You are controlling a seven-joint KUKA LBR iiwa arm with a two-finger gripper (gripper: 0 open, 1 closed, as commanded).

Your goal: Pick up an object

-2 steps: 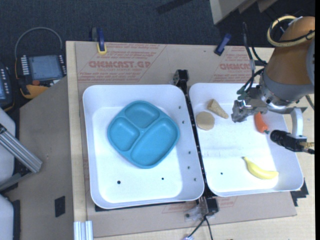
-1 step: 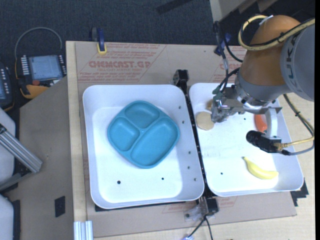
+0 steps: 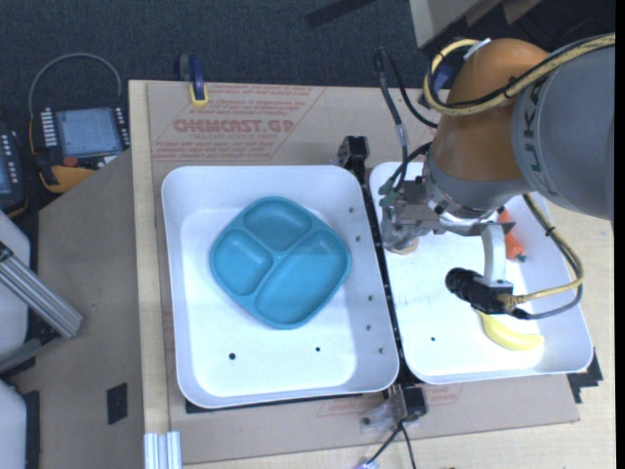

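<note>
Nearest: yellow banana-shaped piece (image 3: pixel 513 334), flat on the floor of the right bin (image 3: pixel 430 355), by its near right corner. Lies loose and apart from the walls, so probably open to a grab from above.

Further in and to the left: blue divided plate (image 3: pixel 280 261), three compartments, nothing in them. Rests roughly mid-floor in the left bin (image 3: pixel 195 360), turned at an angle to the bin's sides. Looks broad and shallow, so likely hard to take except by its rim.

Further again: pincer (image 3: pixel 400 234), low in the right bin, close against the wall shared with the left bin, towards the far end. Points downward, as for a try at something on the floor there. Cannot tell whether spread, pressed together or pinching anything; what lies under it is too blurred to name. Stands well apart from the yellow piece and on the other side of the wall from the plate.

Beside it to the right: small orange thing (image 3: pixel 513 245), partly hidden by the wrist, near the bin's right wall.

Above: grey and orange arm (image 3: pixel 488 115), bent over the right bin's far half.

Farthest: cardboard sheet (image 3: pixel 244 115) covering the surface under both bins, presumably as a protective base.
</note>
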